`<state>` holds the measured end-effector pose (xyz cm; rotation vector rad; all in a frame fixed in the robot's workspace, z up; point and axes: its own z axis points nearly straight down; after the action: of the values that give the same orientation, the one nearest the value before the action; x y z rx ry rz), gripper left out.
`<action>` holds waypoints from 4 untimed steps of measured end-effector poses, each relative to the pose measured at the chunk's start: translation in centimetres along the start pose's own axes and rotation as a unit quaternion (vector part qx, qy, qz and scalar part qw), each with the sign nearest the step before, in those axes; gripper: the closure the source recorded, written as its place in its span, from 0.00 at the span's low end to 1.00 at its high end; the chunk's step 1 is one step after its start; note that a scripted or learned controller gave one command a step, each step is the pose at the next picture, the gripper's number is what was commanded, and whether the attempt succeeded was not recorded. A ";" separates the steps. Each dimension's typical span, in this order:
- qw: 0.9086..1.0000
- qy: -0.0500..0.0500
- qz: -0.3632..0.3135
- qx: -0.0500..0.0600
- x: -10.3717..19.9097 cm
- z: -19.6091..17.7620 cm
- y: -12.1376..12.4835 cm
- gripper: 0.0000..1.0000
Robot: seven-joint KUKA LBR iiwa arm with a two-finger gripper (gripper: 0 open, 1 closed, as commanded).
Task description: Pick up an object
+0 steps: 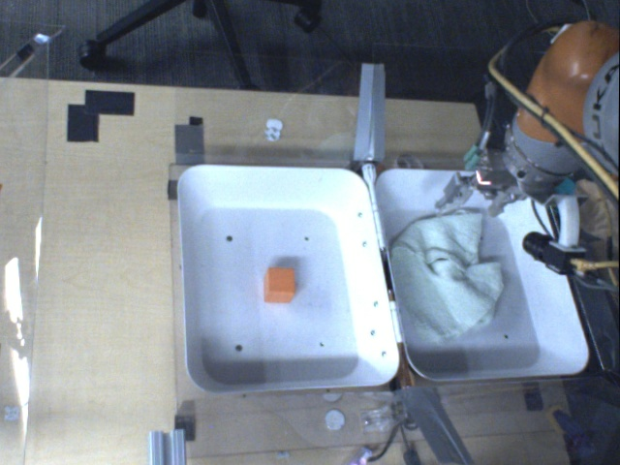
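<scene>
A small orange cube (280, 285) lies near the middle of the left bin (213, 201). A crumpled pale grey-green cloth (450, 277) fills much of the right bin (557, 352). My gripper (479, 200) hangs over the far part of the right bin, just above the cloth's upper edge. Its two fingers are spread apart, open, with nothing between them. The grey arm with its orange band (572, 61) comes in from the upper right.
A metal divider post (369, 114) stands behind the gap between the two bins. Black cables (557, 250) loop beside the right bin's right wall. An office chair base (203, 13) rests on the dark floor beyond the bench.
</scene>
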<state>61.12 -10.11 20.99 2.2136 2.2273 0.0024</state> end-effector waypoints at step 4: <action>0.998 0.000 0.060 0.001 1.1 -6.9 -1.2 0.00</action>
<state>59.89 -9.00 27.90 2.3446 2.0902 0.0012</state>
